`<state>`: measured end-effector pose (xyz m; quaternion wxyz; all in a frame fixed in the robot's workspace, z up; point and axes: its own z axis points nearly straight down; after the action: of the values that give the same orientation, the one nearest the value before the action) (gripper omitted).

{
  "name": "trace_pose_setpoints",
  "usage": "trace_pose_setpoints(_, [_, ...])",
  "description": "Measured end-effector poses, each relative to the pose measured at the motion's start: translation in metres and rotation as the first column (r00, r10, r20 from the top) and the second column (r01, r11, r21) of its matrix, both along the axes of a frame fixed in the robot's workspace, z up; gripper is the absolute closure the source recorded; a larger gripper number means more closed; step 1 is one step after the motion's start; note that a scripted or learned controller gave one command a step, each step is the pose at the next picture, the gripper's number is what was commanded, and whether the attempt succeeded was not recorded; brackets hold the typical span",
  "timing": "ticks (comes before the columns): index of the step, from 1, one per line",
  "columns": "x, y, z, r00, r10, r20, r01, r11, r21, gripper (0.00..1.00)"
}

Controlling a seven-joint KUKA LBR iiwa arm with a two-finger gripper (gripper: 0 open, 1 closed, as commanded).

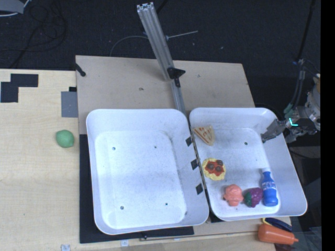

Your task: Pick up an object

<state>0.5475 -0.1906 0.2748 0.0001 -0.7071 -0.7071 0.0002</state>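
Across the middle of the frame I see the pale wooden desk (31, 171) on a dark floor with cables at upper left. On it, the left bin (104, 120) and right bin (246, 114) sit side by side. My claw (272, 132) hangs over the right bin's upper-right rim; whether it is open I cannot tell. Lower right in that bin: blue bottle (269, 189), pizza toy (214, 169), pink toy (233, 194). A green ball (65, 138) lies at far left.

White bins (141, 122) hold a blue bottle (269, 188), pink toy (233, 194), purple grapes (254, 196); green ball (65, 138) outside.
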Motion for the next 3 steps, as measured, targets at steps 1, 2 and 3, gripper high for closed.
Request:
trace_pose_setpoints(1, [0.000,0.000,0.000,1.000,0.000,0.000,0.000,1.000,0.000,0.00])
trace_pose_setpoints(2, [0.002,-0.007,-0.047,1.000,0.000,-0.004,0.000,1.000,0.001,0.00])
trace_pose_setpoints(3, [0.001,0.001,-0.093,1.000,0.000,-0.004,0.000,1.000,0.001,0.00])
